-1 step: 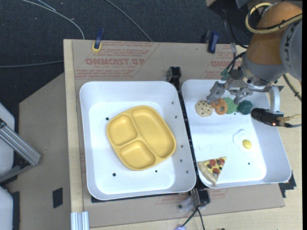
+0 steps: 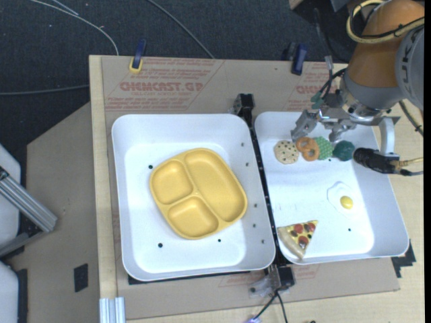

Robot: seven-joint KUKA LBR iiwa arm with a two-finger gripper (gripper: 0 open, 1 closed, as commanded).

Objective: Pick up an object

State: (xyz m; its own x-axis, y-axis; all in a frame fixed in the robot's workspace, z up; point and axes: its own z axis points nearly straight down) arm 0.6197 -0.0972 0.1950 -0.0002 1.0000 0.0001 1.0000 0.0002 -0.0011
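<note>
The tool (image 2: pixel 322 128) is parked over the far end of the right bin (image 2: pixel 377 237), right above a little cluster: cookie (image 2: pixel 286 152), pretzel (image 2: pixel 309 148) and green broccoli piece (image 2: pixel 335 149). Whether it's open or closed can't be told from here. Nothing is seen gripped. An egg (image 2: pixel 342 198) and pizza slice (image 2: pixel 299 235) are found nearer the front, well apart. The left bin (image 2: pixel 135 180) is taken up by 1 yellow divided plate (image 2: pixel 196 192). Both bins are carried on a cardboard-topped table (image 2: pixel 101 113), with dark carpet behind.

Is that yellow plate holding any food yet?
Empty. The plate in the left bin shows three bare compartments; the cookie lies in the right bin.
</note>
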